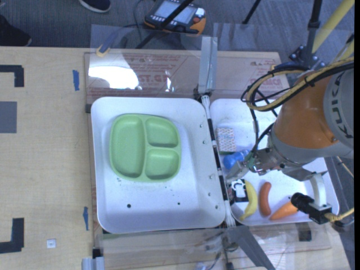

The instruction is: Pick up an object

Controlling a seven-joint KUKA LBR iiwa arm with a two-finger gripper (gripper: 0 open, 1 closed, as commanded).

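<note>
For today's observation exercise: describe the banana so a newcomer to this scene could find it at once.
Start at the right-hand white bin, the one under the grey-and-orange arm. Look to its near corner by the divider between the bins, where a few toy foods lie. The banana is the curved yellow one, left of the reddish sausage and the orange carrot.

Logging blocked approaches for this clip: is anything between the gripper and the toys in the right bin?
Nothing visible bars the way. The gripper is down in the right bin beside the blue object, with the banana, sausage and carrot lying open below it. The arm itself hides part of that bin.
</note>
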